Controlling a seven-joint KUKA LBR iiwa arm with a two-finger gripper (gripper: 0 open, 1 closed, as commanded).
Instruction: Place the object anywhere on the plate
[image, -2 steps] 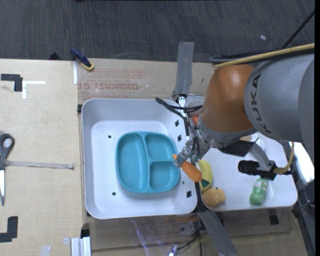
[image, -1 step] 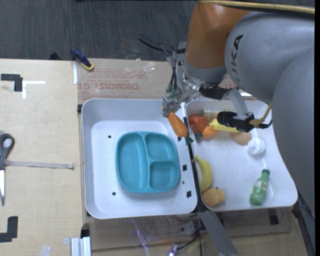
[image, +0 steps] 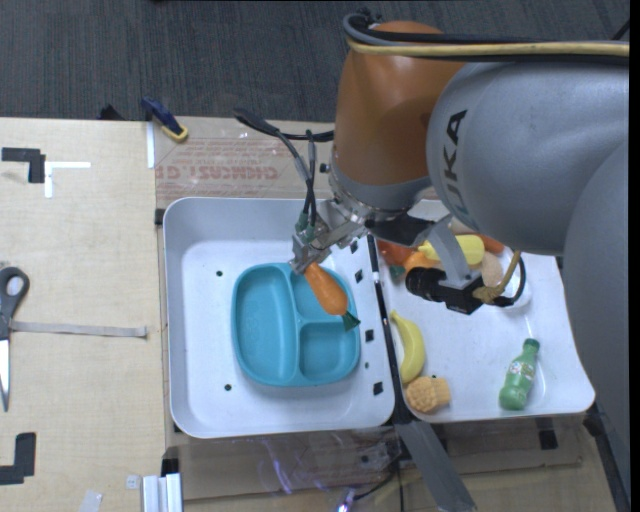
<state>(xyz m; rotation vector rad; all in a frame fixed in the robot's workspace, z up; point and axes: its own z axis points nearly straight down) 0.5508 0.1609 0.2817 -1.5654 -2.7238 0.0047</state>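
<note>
You've got a pale wood worktop (image: 80, 260) with black tape marks, scissors (image: 8, 330) at its left edge, a blue clip (image: 165, 117) near the back. Dark grey floor (image: 200, 50) runs behind. Light is even.

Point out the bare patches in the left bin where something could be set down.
Free: the white floor of the left bin left of and in front of the blue plate, and the plate's large left compartment. Crowded: the plate's right edge, where the carrot hangs under the hand.
</note>
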